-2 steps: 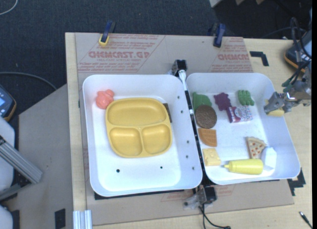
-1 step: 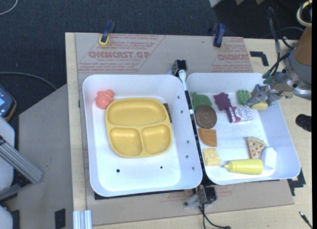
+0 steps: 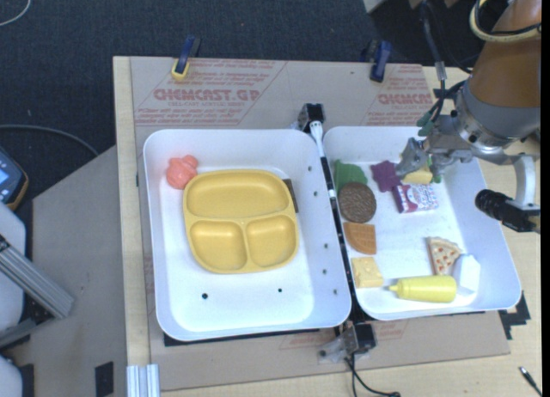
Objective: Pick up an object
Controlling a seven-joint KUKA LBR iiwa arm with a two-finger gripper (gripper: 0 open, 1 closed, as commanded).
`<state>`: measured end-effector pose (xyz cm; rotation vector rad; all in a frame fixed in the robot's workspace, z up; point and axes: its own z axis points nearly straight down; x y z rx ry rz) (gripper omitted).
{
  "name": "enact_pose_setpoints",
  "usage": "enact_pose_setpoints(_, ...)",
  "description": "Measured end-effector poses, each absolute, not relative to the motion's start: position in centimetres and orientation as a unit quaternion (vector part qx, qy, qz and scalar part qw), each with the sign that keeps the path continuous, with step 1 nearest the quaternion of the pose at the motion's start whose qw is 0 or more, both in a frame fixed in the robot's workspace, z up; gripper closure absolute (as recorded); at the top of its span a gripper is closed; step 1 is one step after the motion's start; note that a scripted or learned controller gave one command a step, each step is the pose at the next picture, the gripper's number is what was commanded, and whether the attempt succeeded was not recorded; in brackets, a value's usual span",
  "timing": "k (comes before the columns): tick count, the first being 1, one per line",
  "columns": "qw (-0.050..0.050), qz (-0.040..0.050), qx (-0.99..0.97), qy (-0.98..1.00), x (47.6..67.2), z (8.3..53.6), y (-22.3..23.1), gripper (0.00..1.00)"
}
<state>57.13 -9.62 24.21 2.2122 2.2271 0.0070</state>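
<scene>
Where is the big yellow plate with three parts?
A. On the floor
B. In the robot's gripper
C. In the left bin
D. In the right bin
C. The yellow divided plate lies flat in the left bin, next to a pink toy, while the gripper is over the right bin.

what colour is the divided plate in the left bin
Yellow; the plate shows in the camera view.
</scene>
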Motion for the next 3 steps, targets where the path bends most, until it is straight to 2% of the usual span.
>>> enact_pose_setpoints(2, 0.000, 0.0011, 0.705, 0.709, 59.7, 21.6, 0.8, 1.00)
enact_pose_setpoints(3, 0.000, 0.0024, 0.705, 0.709, 61.2, 22.8, 6.9, 1.00)
